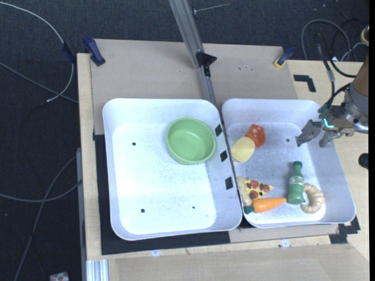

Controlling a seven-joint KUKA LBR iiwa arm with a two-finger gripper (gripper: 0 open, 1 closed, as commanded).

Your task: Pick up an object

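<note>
The right bin [275, 111] holds a red toy [255, 134], a yellow lemon [242, 150], a pizza slice [256, 187], an orange carrot [268, 204], a green bottle [295, 183] and a tan pretzel ring [314, 198]. A green bowl [189, 140] sits in the left bin [126, 157]. My gripper [316, 138] hangs over the right bin's upper right part, above and to the right of the bottle. Its fingers are spread open with nothing between them.
A metal pole [186, 22] slants down to the divide between the two bins. Blue clamps [92, 51] mark the bench's far corners. Cables trail on the dark floor at left and upper right.
</note>
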